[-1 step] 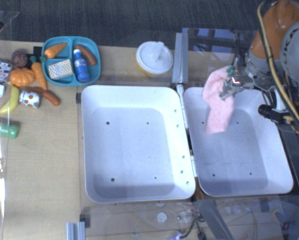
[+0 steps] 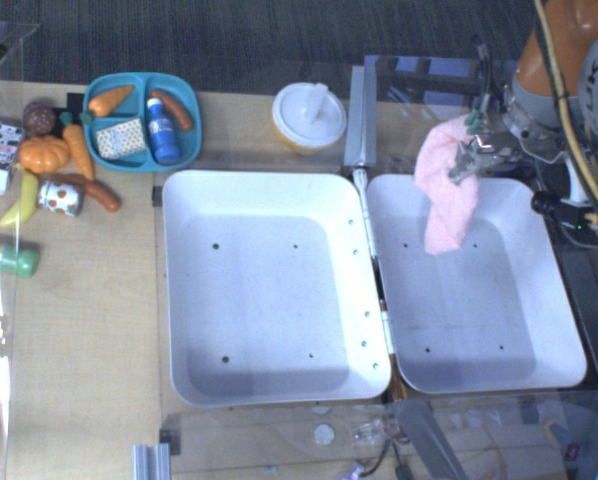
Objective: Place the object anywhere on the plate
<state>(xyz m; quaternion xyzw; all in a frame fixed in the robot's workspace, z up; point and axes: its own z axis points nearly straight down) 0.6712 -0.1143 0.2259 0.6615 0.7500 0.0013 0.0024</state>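
Both white bins sat closest to the lens, the left bin [image 2: 264, 283] and the right bin [image 2: 479, 298] side by side with their floors bare apart from small dark holes. Above the far part of the right bin, the gripper [image 2: 471, 148] hung from the grey arm with its orange band [image 2: 579, 18], and a pink cloth [image 2: 447, 193] draped straight down from it. The cloth's upper edge appeared bunched at the metal fingers [image 2: 469, 158], so they looked clamped on the fabric, though the exact pinch point was partly hidden by the folds. From the fingers the cloth's long axis ran downward and slightly toward the near side, its loose lower end hanging just above or touching the bin floor; which of the two could not be told. The relation that mattered most was sideways: the teal divided plate [image 2: 142, 123] lay well away to the far side of the left bin from the fingers, beyond both bin rims, already holding a toy carrot, a blue bottle [image 2: 162, 128] and other play food. A white lidded cup [image 2: 309, 116] stood between the fingers and that plate. By my judgement the carry would need the dangling tail lifted clear of the bin wall and the cup before travelling across, since a limp cloth could snag or slip.
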